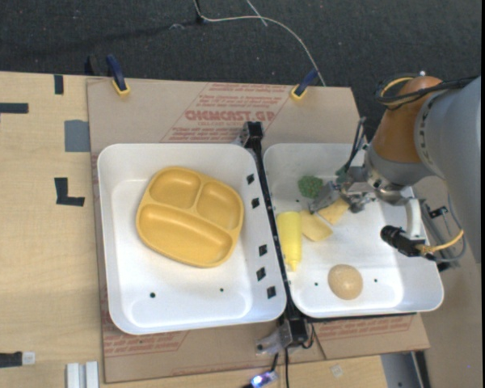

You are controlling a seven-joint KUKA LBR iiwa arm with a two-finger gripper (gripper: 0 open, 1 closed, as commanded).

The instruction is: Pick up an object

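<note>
One gripper (333, 203) right of frame centre, in right bin (420, 297) | grip unreadable | pale yellow piece (333, 213) touching fingertips, green piece (310, 187) just left | round beige object (345, 282) below, apart

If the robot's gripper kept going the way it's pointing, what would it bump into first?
Probably the pale yellow wedge-shaped piece. The gripper points toward the picture's left and down into the right bin, and that piece lies right by its tip. The green broccoli-like piece sits close too; depth is unclear.

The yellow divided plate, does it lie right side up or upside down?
Right side up: the yellow divided plate shows its three hollow compartments facing upward in the left bin.
</note>
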